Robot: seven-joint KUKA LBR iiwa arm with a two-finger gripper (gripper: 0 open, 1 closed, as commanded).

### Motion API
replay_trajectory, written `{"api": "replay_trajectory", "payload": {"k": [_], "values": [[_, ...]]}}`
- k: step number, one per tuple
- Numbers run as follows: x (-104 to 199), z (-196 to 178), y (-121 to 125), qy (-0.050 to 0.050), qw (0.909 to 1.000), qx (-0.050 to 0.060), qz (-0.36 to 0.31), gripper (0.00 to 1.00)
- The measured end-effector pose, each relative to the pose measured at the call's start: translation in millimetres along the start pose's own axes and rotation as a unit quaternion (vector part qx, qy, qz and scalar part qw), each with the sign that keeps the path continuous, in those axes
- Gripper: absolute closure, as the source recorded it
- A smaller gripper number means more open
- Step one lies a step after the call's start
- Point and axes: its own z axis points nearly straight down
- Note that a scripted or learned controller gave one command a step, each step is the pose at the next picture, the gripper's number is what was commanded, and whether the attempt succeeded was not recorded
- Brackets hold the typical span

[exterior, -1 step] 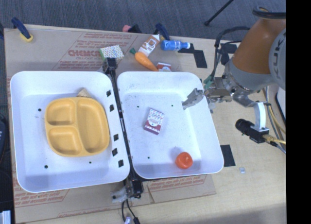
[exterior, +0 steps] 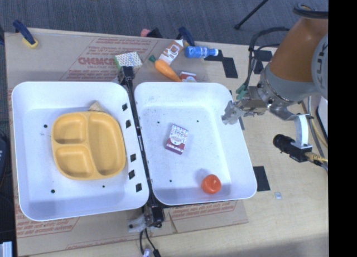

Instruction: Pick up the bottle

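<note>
- Step in hand: judged to be the approach. The gripper [exterior: 231, 114] sits at the right rim of the right bin [exterior: 241, 155], at centre right of the frame, and nothing lies between its fingers.
- End effector: whether it is spread wide or drawn narrow cannot be told; it appears as a small grey mass, too blurred to read.
- Task object: the bottle [exterior: 199, 52] is taken to be the blue item lying on its side on the cardboard [exterior: 83, 55] beyond the bins, at upper centre of the frame. It rests outside both bins, just beside a white-and-orange container [exterior: 169, 53] and near an orange carrot-shaped toy [exterior: 166, 70].
- Relation: the bottle lies above and slightly left of the gripper in the frame, well apart from it, with the upper right corner of the right bin between them.
- Next move, as a judgement: travel toward the top of the frame past the bin rim, align over the bottle's length, then descend.
- Other contents: 1 small carton [exterior: 176, 139] and 1 orange ball [exterior: 211, 184] in the right bin; 1 yellow divided plate [exterior: 88, 145] in the left bin [exterior: 25, 155].
</note>
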Motion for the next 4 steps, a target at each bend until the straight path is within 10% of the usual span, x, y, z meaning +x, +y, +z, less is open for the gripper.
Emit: {"api": "replay_trajectory", "payload": {"k": [1, 2, 3, 4], "values": [[-25.5, -54.2, -65.9, -0.001, 0.9990, -0.002, 0.044, 1.00], [-9.5, 93.1, -65.6, 0.001, 0.9898, 0.000, 0.143, 1.00], [13.6, 59.6, -64.6, 0.000, 0.9686, -0.001, 0.249, 1.00], [75.2, 89.0, -64.3, 0.001, 0.9964, 0.000, 0.084, 1.00]]}}
